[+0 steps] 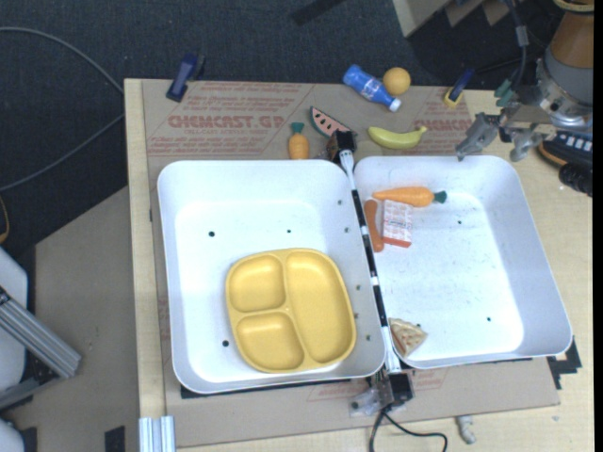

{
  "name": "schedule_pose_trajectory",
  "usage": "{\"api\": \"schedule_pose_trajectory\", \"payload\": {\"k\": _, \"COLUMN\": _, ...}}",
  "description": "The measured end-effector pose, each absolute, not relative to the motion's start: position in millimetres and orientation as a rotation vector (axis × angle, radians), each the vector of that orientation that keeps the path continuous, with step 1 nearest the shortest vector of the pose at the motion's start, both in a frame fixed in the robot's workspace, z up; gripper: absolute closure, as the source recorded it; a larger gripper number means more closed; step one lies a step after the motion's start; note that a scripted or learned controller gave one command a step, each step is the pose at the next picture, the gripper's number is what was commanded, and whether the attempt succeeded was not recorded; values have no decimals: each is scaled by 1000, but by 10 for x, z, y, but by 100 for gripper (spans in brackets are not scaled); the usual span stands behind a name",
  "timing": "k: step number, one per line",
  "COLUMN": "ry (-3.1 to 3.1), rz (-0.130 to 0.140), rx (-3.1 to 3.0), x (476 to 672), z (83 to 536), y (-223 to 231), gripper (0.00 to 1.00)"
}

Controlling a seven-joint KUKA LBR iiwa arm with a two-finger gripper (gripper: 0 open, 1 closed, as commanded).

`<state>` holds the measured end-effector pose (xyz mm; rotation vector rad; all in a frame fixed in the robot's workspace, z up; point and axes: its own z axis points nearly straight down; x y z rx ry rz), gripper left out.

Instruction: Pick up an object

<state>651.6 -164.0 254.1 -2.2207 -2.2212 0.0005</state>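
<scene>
Claw: the gripper (485, 132) hangs at the far edge of the right bin (528, 252), fingers spread apart, nothing between them, so it looks staged above the bin before any descent.
Carrot (407, 196): nearest pick, in the bin ahead and left of the claw.
Packet (396, 222): just beyond the carrot.
Yellow tray (289, 307): far left, in the other bin.

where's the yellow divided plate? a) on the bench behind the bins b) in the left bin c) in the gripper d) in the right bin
b: the yellow divided plate lies flat on the floor of the left bin, while the right bin holds the carrot and other small items.
</scene>
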Motion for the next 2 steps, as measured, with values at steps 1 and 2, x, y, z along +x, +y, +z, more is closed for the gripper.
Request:
{"api": "schedule_pose_trajectory", "payload": {"k": 1, "ry": -2221, "rz": 1, "rx": -2218, "x": 6359, "z": 2134, "y": -1181, "gripper": 0}}
{"api": "schedule_pose_trajectory", "payload": {"k": 2, "ry": -2226, "rz": -4, "rx": -2224, "x": 6658, "z": 972, "y": -1034, "gripper": 0}}
